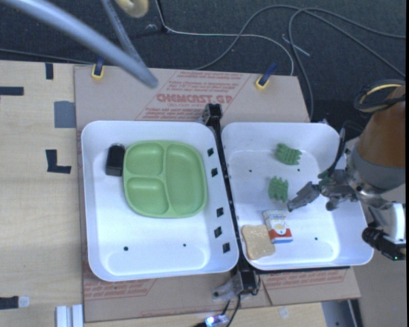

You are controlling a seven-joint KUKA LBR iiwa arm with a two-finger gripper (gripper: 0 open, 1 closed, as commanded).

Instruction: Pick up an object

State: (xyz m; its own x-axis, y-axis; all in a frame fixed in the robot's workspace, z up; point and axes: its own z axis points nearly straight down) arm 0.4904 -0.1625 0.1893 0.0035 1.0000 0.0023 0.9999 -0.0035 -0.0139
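Note:
The right bin (327, 251) holds two small green toy pieces, one (287, 154) toward the back and one (278, 188) in the middle. A small white carton with red and blue print (279, 226) lies near the front, and a tan toast slice (258, 241) sits beside it. My gripper (317, 199) hovers over the right half of this bin, to the right of the middle green piece and above the carton. Its dark fingers (301, 197) stand apart, open, with nothing between them.
The left bin (102, 251) holds a green divided plate (165, 178) with a small black block (114, 160) at its left. A black divider clip strip (218, 182) runs between the bins. The arm's orange band (385, 138) rises over the right bin's right rim.

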